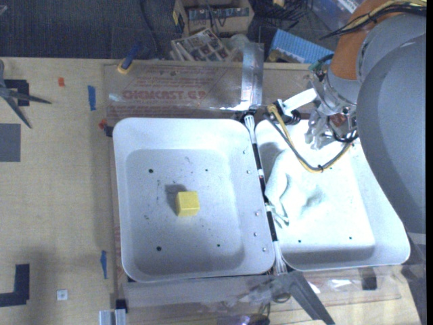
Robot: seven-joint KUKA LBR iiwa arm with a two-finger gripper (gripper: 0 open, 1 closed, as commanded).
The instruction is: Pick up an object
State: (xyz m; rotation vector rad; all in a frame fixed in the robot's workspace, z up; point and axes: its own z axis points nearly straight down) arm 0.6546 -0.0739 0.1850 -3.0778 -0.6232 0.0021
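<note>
A small yellow cube lies on the floor of the left bin, a little left of its middle. A pale, crumpled white object rests in the right bin against its left wall. My gripper hangs above the far end of the right bin, well clear of both objects. Its two metal fingers point down, stand apart, and have nothing between them. The grey arm with its orange band comes in from the right and hides that bin's right side.
A yellow-and-black cable loops from the wrist down over the right bin. The ridge between the two bins runs between the cube and the white object. Boxes and clutter sit beyond the bench's far edge.
</note>
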